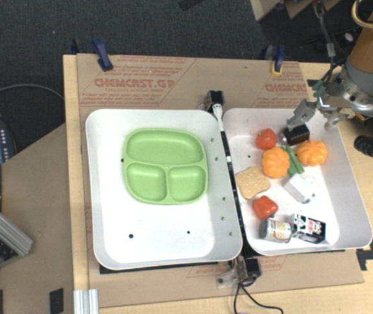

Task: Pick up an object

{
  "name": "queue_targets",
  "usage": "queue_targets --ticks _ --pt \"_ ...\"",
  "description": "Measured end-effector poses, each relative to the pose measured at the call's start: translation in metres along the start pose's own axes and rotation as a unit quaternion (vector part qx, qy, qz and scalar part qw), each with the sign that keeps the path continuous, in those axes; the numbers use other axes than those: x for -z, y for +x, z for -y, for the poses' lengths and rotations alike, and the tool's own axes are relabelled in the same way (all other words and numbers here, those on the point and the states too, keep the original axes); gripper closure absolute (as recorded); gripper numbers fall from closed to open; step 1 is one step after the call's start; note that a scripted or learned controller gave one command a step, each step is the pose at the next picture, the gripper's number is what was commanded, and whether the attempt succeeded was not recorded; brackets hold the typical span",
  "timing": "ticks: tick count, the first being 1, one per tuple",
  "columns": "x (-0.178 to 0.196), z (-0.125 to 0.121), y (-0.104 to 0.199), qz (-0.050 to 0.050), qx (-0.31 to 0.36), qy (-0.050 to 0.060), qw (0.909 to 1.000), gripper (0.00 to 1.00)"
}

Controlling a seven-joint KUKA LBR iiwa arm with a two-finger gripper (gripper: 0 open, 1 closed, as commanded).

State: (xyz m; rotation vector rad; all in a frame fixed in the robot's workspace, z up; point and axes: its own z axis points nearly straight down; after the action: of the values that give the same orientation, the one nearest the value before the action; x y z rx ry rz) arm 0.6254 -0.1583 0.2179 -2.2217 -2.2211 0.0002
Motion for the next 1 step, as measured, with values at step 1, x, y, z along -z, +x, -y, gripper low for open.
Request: queue_targets --ticks 1 --pt "-0.1414 -0.0113 0.0305 -0.002 0.001 0.005 1.0 0.0"
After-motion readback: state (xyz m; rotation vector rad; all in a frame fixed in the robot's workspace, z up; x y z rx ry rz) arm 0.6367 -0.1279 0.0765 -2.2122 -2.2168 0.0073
